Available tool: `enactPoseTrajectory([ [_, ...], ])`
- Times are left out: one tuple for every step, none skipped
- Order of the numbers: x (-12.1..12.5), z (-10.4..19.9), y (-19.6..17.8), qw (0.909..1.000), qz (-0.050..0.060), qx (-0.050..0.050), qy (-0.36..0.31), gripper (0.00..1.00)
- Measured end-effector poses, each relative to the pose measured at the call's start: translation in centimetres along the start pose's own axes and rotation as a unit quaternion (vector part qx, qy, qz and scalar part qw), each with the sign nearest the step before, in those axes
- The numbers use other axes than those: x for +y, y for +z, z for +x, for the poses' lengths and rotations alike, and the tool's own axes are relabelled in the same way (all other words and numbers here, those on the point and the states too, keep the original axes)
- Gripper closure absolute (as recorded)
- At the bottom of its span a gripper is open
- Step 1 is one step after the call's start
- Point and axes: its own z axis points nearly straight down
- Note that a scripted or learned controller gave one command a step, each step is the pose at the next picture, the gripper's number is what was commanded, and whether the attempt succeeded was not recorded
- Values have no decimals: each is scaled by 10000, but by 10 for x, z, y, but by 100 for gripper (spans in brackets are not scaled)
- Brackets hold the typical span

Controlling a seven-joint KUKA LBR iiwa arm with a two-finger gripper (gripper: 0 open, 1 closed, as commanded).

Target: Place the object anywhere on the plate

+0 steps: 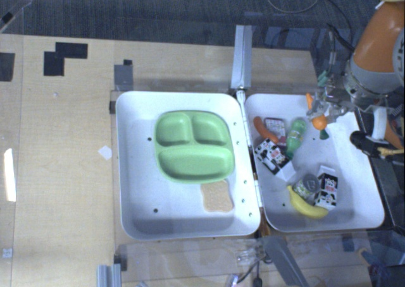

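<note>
Pale wooden bench, two shallow white bins: your gripper (321, 110) hangs at the right bin's (364, 216) far edge pinching a small orange object (320, 122), lifted ready for the green divided plate (193, 145) in the left bin (136, 172).

— What is seen of the plate (193, 146)?
— A green plate with three compartments is laid flat in the left bin.
— And the object?
— A small orange object (320, 122) is seen at the gripper (321, 110), above the right bin.
</note>
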Motion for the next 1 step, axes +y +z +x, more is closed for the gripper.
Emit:
enactPoseTrajectory([
  [10, 77, 21, 9999, 8, 13, -154, 100],
])
